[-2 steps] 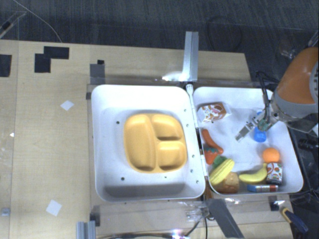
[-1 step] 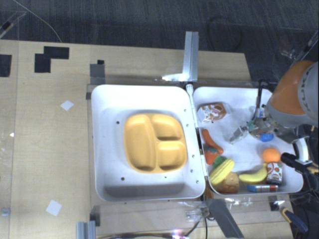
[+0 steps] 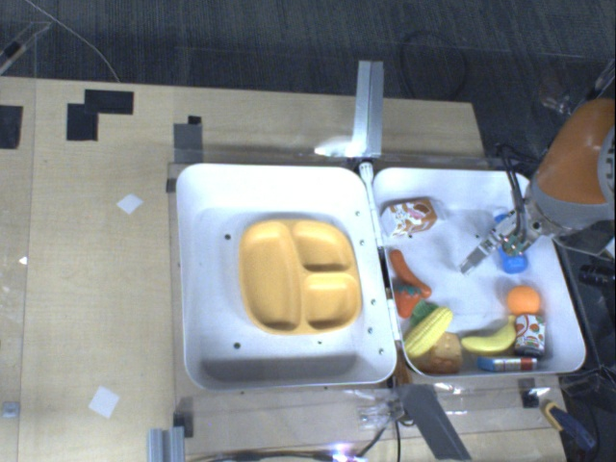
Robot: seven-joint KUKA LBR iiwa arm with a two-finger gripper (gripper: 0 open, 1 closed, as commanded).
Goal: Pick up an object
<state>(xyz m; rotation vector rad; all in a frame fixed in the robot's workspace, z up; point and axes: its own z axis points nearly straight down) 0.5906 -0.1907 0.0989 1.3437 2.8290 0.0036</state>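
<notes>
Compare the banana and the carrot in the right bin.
The banana is yellow; the carrot is orange-red. The banana lies near the bin's front edge, running roughly left to right; the carrot lies along the left wall, slanting from back to front. The banana curves, while the carrot looks straight and tapered. Both lie flat in the right bin, away from the tool.

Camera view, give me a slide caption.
Gripper hovers in the right bin of toy food; yellow tray fills the left bin.
</notes>
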